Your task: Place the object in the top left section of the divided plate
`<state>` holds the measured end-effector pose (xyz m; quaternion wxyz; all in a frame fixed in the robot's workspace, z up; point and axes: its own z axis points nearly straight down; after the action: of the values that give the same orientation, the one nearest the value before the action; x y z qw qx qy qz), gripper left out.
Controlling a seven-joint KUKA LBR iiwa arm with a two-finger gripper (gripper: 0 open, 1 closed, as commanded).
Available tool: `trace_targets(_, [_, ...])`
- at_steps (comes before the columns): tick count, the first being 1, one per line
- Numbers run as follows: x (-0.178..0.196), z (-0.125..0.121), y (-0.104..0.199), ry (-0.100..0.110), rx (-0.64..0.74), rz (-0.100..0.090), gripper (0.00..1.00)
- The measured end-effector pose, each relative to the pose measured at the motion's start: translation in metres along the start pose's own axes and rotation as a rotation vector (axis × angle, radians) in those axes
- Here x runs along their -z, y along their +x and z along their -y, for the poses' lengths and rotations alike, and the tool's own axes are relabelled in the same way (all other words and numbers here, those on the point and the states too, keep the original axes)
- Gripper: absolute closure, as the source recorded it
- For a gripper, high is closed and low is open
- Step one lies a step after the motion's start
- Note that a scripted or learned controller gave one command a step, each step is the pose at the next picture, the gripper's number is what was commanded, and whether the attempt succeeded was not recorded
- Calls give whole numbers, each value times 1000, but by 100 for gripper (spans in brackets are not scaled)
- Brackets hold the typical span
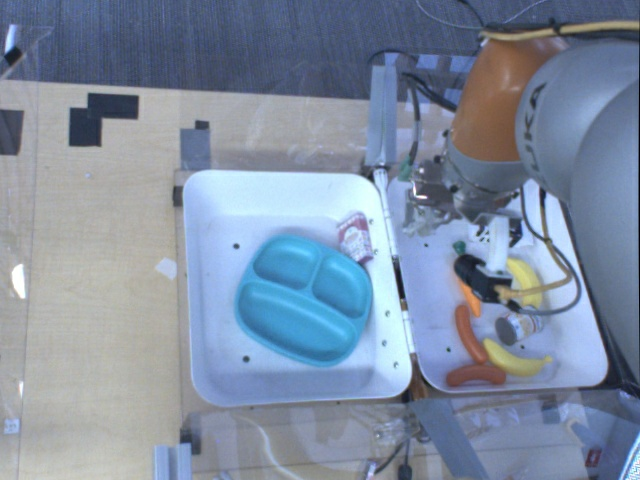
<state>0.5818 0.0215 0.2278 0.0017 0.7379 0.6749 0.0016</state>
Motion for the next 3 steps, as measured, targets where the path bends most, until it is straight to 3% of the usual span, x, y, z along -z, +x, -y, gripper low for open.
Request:
trace_targets(1, [-43, -1, 10, 4, -205, 0, 100])
trace_targets(2, [-43, 53, -79, 2, -218, 0, 100])
trace_targets(3, [-48, 82, -139, 2, -106, 0, 100])
